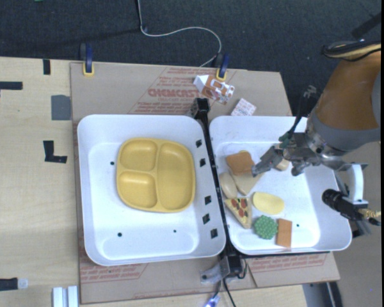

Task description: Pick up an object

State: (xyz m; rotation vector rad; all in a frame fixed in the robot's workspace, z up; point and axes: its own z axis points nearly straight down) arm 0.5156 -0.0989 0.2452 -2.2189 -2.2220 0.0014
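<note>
the hand [273, 163], its two fingers spread wide and holding nothing, hovers in the right bin [307, 128] just beside the brown bread piece [239, 162]; centre over it, descend, then close.

cardboard sheet [173, 94] | red print, mirrored, not clearly readable
</note>
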